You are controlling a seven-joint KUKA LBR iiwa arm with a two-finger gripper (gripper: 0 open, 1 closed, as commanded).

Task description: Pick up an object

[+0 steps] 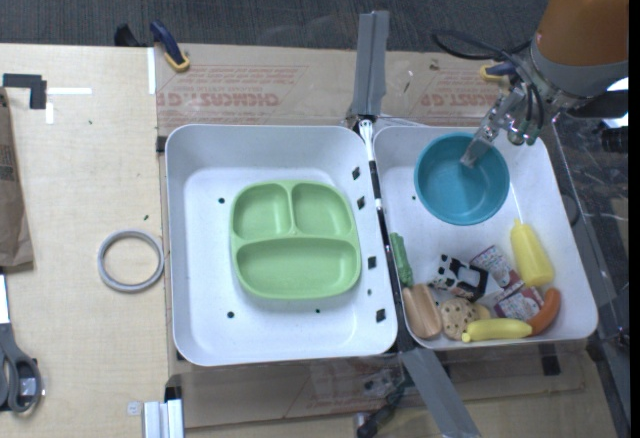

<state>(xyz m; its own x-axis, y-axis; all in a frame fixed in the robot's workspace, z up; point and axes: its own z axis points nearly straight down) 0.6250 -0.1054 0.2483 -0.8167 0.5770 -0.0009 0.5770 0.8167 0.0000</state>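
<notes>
My gripper hangs over the right rim of a blue bowl at the back of the right bin. Nothing is visibly held in it. In front of the bowl lie a yellow corn-like piece, a banana, an orange sausage, a bun, a cookie, a black-and-white toy and small packets. A green stick lies along the bin's left wall. A green divided plate sits in the left bin.
A roll of tape and scissors lie on the wooden bench left of the bins. A blue clamp sits at the back, and a grey upright bar stands behind the bins' divider. The arm enters from the top right.
</notes>
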